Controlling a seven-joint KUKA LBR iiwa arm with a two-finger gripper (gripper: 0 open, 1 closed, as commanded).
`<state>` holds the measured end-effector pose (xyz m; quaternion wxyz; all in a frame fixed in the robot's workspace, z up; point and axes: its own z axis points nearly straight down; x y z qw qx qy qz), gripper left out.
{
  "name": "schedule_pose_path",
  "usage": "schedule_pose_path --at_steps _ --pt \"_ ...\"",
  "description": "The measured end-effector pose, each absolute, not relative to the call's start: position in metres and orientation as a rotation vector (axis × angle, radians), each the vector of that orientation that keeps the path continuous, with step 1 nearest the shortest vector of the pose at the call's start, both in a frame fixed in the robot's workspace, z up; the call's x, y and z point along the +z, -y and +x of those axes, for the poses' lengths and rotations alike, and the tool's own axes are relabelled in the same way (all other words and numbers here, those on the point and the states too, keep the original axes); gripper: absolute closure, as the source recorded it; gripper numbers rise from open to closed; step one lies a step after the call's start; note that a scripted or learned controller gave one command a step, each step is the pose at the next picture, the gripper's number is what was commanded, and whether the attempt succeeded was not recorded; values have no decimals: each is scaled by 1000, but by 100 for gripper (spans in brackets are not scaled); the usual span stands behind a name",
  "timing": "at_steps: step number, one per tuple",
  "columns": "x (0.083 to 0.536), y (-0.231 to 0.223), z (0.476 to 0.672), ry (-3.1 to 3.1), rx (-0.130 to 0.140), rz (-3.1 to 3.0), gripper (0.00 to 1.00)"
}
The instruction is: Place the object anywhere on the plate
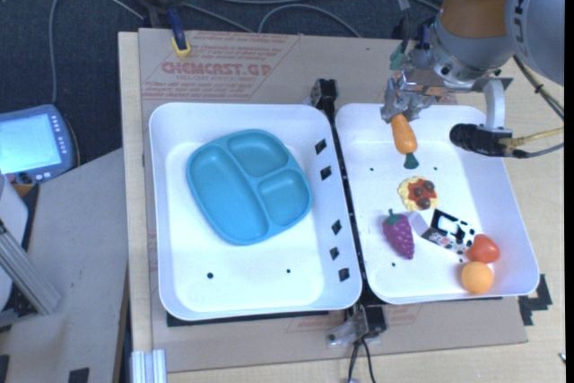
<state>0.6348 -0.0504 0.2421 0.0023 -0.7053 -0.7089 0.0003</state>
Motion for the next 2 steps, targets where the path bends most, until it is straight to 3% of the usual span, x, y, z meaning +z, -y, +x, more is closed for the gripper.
schedule_pose_path --at_steps 2 --pt "218 -41 574 2221 4 -2213 100"
